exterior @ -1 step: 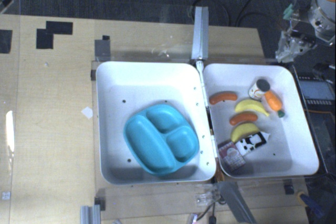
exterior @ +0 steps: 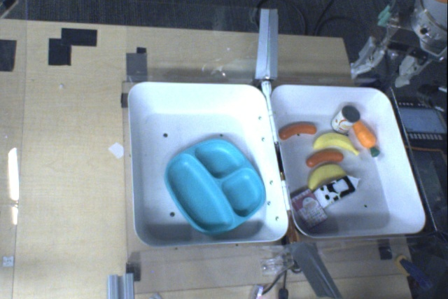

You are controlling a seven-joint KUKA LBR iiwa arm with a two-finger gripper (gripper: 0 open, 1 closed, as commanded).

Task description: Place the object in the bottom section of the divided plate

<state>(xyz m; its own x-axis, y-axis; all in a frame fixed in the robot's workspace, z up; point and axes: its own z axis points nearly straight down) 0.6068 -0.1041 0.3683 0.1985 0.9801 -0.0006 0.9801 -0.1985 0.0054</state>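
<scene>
A light blue divided plate (exterior: 215,184) lies in the left bin (exterior: 150,150), with one long section along its lower left and two smaller sections on its upper right. All its sections are bare. My gripper (exterior: 387,63) hangs above the bench beyond the far right corner of the right bin (exterior: 399,213), its fingers (exterior: 364,64) spread apart with nothing between them. Candidate objects sit in the right bin: two reddish sausages (exterior: 297,129), two yellow bananas (exterior: 334,143) and an orange carrot (exterior: 364,136).
The right bin also holds a round white and black item (exterior: 344,118), a black-and-white patterned piece (exterior: 339,189) and a dark red packet (exterior: 308,205). A metal rail (exterior: 266,45) stands behind the divide between the bins. Cables trail at the top right.
</scene>
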